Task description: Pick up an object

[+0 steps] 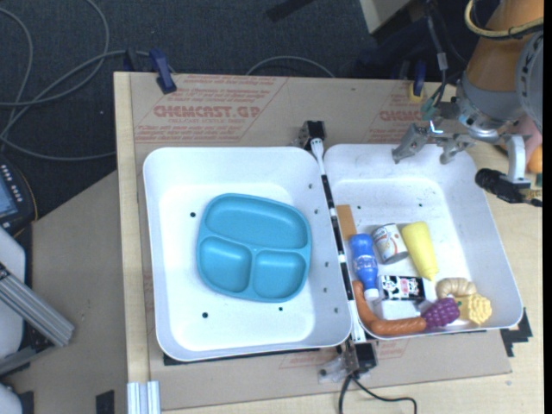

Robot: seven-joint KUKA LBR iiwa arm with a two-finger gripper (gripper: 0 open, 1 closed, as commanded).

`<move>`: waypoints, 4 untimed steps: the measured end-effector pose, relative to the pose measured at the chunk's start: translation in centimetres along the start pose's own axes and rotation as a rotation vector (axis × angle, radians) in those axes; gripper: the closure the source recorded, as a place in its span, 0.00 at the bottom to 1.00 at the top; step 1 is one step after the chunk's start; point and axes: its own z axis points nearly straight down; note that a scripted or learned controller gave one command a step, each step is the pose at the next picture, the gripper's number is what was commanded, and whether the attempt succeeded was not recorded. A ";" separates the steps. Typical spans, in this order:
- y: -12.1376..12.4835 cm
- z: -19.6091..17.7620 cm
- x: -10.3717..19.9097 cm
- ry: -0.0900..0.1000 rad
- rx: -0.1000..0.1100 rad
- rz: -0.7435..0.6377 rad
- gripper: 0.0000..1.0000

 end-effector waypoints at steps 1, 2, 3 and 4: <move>-5.6 5.1 0.1 0.008 0.014 -0.004 0.00; -0.9 9.1 2.6 0.005 0.019 -0.010 0.00; -0.8 7.8 2.5 0.005 0.013 -0.008 1.00; -6.9 -1.6 8.5 0.010 0.004 -0.012 1.00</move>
